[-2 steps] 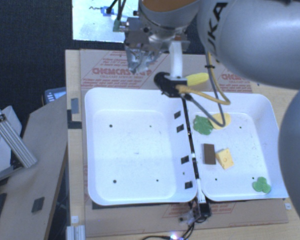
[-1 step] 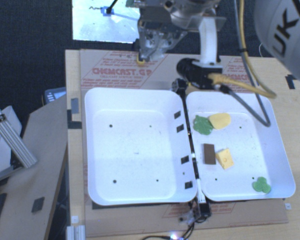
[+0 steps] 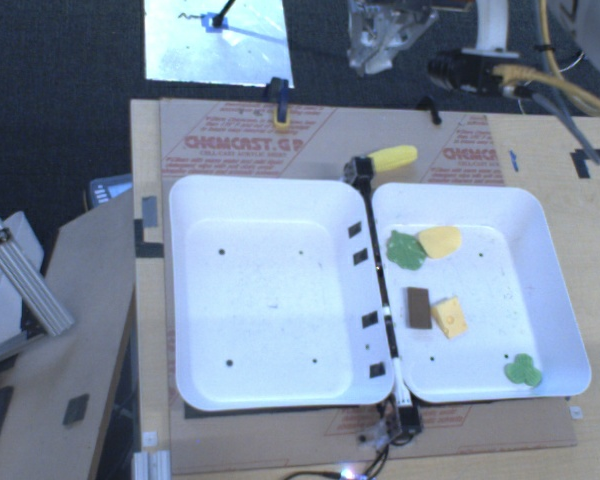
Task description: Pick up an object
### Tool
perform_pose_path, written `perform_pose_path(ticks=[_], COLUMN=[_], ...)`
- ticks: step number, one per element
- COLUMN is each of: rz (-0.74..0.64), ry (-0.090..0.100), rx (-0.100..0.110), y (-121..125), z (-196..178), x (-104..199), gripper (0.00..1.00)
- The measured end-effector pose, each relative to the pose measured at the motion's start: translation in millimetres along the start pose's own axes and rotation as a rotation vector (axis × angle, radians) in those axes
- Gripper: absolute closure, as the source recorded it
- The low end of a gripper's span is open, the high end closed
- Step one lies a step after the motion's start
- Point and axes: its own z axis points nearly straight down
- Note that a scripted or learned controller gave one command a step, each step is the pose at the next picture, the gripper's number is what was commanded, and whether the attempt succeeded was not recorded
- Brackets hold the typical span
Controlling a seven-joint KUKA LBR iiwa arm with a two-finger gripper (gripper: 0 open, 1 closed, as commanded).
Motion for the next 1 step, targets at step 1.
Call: perform_pose_path(ticks=[1], rz=[-0.016], ry=[0.003], rx=[0.004], y=[45.6], z=[73.4], x=[84.3], gripper=[1.0])
